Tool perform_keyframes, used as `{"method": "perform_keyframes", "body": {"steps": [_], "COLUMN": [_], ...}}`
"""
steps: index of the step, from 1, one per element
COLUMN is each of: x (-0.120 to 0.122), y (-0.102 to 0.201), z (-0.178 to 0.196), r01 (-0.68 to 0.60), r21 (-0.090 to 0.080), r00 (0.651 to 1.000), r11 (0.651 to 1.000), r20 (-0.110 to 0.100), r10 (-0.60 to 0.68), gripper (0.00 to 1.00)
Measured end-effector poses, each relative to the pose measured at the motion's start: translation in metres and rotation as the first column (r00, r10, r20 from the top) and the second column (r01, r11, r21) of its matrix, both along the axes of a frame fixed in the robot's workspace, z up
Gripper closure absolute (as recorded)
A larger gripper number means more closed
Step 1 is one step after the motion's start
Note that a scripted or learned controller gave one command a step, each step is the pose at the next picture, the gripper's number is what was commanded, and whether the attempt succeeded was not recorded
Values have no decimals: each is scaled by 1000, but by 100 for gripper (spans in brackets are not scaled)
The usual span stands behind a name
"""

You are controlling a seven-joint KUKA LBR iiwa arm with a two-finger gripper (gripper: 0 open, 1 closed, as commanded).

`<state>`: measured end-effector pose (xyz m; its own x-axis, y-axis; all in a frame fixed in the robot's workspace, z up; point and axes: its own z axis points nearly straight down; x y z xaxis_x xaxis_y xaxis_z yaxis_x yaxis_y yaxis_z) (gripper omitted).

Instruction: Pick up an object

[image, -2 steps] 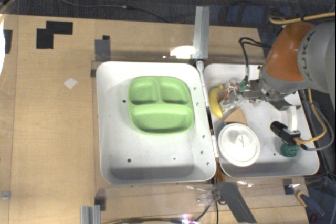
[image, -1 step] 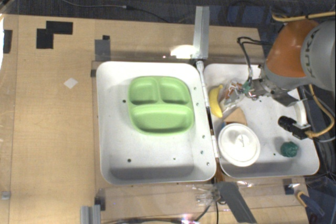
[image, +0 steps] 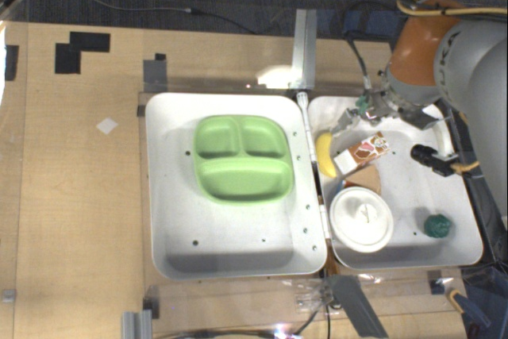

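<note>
The right bin (image: 409, 190) holds a yellow banana (image: 324, 154) along its left wall. Beside the banana lies a small red-and-white snack packet (image: 366, 151), with a brown flat piece (image: 366, 179) just below it. A round white bowl (image: 362, 217) sits at the bin's near left, and a small dark green lump (image: 436, 226) lies at the near right. My gripper (image: 367, 109) hangs over the far part of this bin, just above the packet and right of the banana's top. The wrist hides its tips.
The left bin (image: 171, 246) holds a green divided plate (image: 242, 157). A metal post (image: 305, 52) stands behind the wall between the bins. A black part (image: 432, 158) juts over the right bin's right side. The grey arm (image: 468, 52) fills the far right corner.
</note>
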<state>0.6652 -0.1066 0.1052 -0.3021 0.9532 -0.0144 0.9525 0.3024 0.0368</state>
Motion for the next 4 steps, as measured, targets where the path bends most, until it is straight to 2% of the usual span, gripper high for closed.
{"method": "perform_keyframes", "body": {"steps": [1,2,3,4], "x": [5,-41,-71,-127], "y": [9,9,13,1], "z": [-15,47,10,5], "r01": [4,100,75,40], "r21": [-3,3,-3,-7], "r00": [999,995,997,999], "r11": [1000,995,997,999], "r20": [-35,-32,4,32], "r10": [-4,-99,-75,-40], "gripper": [0,0,0,0]}}
